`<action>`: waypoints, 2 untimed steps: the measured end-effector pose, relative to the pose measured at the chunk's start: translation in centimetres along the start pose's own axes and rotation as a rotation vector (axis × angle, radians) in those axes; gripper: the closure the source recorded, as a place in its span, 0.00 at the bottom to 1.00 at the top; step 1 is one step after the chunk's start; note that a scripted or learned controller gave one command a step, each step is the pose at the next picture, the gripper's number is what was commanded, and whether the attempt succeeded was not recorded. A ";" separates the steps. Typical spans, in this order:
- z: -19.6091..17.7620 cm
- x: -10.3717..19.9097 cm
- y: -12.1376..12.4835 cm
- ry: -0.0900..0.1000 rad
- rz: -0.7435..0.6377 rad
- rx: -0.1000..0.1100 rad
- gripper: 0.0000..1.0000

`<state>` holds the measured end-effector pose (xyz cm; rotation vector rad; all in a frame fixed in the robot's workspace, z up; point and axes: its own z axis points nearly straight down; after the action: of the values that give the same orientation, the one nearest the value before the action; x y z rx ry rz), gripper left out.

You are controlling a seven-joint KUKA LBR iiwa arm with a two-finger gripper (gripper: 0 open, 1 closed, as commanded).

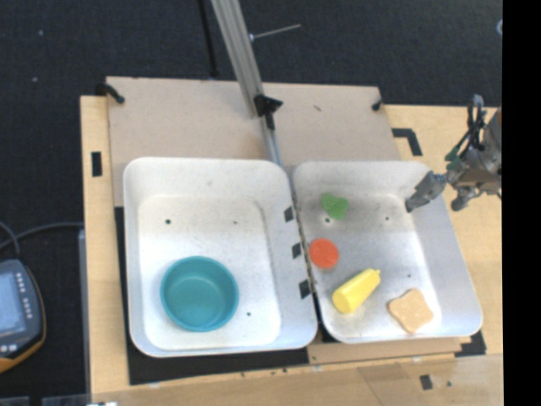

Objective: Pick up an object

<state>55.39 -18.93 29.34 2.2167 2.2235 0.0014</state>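
The right bin (439,252) holds a green piece (335,205), a flat orange-red disc (324,253), a yellow bottle-shaped object (355,290) lying on its side, and a tan toast-like slab (411,310). My gripper (441,195) hovers over the bin's upper right rim, to the right of the green piece. It is open, its fingers spread apart with nothing between them. One finger (422,194) points down-left toward the bin floor.
The left bin (152,184) contains a teal bowl (199,293) near its front. A slanted metal pole (241,53) rises from behind the divider between the bins. A handheld pendant (15,311) lies at the far left edge.
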 end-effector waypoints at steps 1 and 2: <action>0.0 0.0 0.0 0.000 0.000 0.000 0.00; 5.9 -0.3 0.4 -0.001 0.003 0.003 0.00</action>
<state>55.76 -19.20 23.40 2.2213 2.2208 -0.0021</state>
